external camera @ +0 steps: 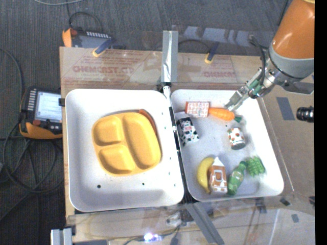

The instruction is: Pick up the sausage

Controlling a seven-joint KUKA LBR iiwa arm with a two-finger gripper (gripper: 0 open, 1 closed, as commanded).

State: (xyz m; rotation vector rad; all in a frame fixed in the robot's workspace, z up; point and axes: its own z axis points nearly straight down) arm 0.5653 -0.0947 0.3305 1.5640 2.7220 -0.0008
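Left bin (77,152): sausage (147,115) beside yellow tray (127,143); claw (233,104) well apart, right bin (270,152).

One fixed camera looks down at a slant from above the counter (117,68), far enough back to take in both white bins (82,188) whole, the counter's far edge, and dark floor (30,24) beyond and to the left.
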